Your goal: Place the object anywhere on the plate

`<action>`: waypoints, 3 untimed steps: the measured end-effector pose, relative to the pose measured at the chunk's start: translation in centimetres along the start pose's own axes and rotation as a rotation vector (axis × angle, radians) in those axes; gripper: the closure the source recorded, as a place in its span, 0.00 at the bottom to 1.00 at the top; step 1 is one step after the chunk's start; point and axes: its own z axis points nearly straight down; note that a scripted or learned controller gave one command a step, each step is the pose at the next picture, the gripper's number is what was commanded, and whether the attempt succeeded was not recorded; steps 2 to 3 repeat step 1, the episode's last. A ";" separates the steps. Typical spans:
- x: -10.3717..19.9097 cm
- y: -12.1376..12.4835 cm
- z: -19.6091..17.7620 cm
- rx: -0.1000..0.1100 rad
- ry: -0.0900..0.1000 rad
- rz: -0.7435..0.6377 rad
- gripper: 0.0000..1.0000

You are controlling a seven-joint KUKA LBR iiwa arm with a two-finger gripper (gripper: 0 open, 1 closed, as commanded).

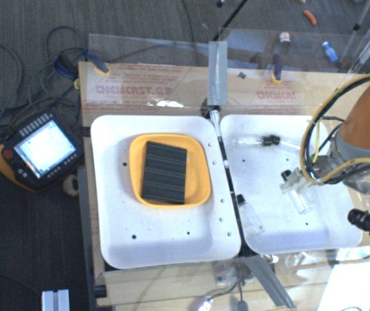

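left red print: on clear plastic sheet [136, 86] taped along bench back edge behind left white bin [110, 193]; mirrored/blurred capitals, not legible as a word
right red print: on same kind of clear sheet [277, 94] behind right white bin [262, 235]; shorter line, red, too blurred to read
pendant screen: grey handheld teach pendant with orange edge [32, 151] on floor left of bench; lit display washed out white, no readable characters
pendant keys: rows of small buttons above screen; markings too small to tell
dark ribbed rectangular block [164, 172]: no lettering visible
yellow square plate [201, 180]: no marking visible
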 end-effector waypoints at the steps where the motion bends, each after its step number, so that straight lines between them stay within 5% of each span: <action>1: 0.0 0.0 0.0 0.000 0.000 0.000 0.00; 3: 0.0 0.0 0.0 0.000 0.000 0.000 0.00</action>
